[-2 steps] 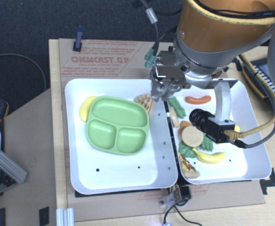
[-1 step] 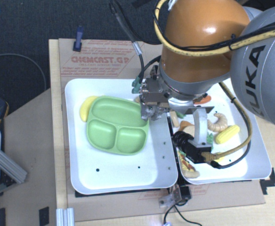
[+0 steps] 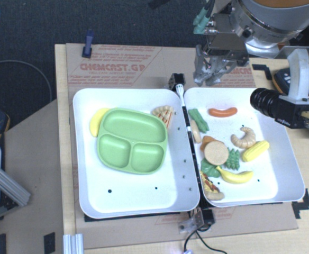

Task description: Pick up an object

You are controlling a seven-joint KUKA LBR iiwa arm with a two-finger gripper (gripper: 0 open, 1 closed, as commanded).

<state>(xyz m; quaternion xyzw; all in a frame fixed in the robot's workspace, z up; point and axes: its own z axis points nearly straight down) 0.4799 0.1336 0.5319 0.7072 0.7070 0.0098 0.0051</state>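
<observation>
Hovering gripper above right bin's far edge — grip unclear, one green tray, one sausage, two bananas.

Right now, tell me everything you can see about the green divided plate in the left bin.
The light green plastic divided plate has rounded corners and three compartments: one wide one along its far side, two smaller ones nearer the camera. All three look bare. It lies flat and slightly rotated on the floor of the left white bin. A yellow banana-like toy sits against its left edge, and a tan waffle-patterned piece is at its far right corner.
</observation>
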